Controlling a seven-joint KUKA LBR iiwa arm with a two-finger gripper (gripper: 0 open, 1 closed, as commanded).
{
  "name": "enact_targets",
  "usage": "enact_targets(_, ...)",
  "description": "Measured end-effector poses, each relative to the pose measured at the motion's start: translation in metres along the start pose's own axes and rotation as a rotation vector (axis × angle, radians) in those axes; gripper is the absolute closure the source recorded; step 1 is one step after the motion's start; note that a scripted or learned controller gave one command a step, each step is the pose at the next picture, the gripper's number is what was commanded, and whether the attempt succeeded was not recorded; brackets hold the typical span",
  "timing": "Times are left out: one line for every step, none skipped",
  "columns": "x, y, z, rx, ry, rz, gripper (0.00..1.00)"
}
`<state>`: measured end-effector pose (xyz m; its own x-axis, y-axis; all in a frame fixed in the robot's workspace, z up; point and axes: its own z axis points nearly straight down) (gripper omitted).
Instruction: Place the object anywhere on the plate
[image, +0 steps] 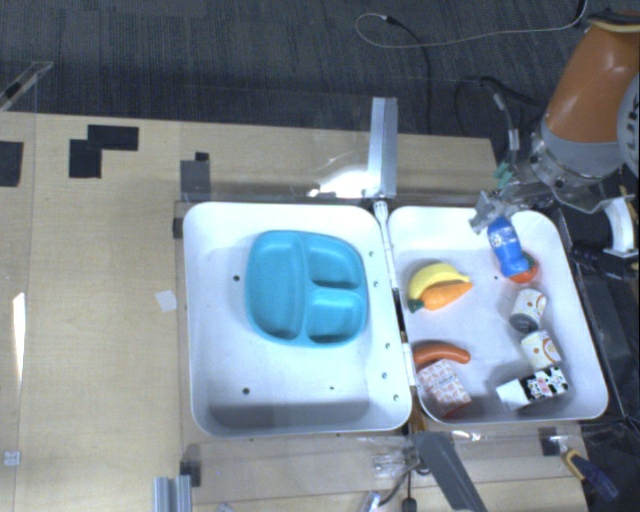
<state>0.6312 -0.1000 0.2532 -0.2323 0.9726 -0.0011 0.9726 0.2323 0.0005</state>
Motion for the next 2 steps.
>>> enact_targets(0.003,-0.011,-0.041,0.0,-0.001,-0.069,1.0)
enact_targets(0.05,0.002,0.058,0.004,0.002,-0.053,1.0)
